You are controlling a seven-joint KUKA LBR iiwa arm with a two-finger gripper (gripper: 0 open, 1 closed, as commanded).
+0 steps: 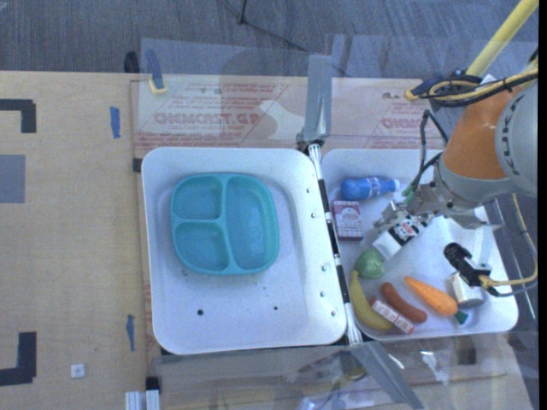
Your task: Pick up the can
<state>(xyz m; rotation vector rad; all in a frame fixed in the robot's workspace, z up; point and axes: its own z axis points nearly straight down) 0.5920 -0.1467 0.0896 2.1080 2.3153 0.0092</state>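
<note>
The arm is seen entering from the right edge of the frame, in its upper right part. Its grey body is marked by a broad orange band just above the wrist, and yellow and black cables are looped over the top of it. From the band the wrist is angled down and to the left. The gripper is carried at the wrist's lower left end, right of the frame's centre, tilted towards the lower left. How its parts are set cannot be made out.
</note>
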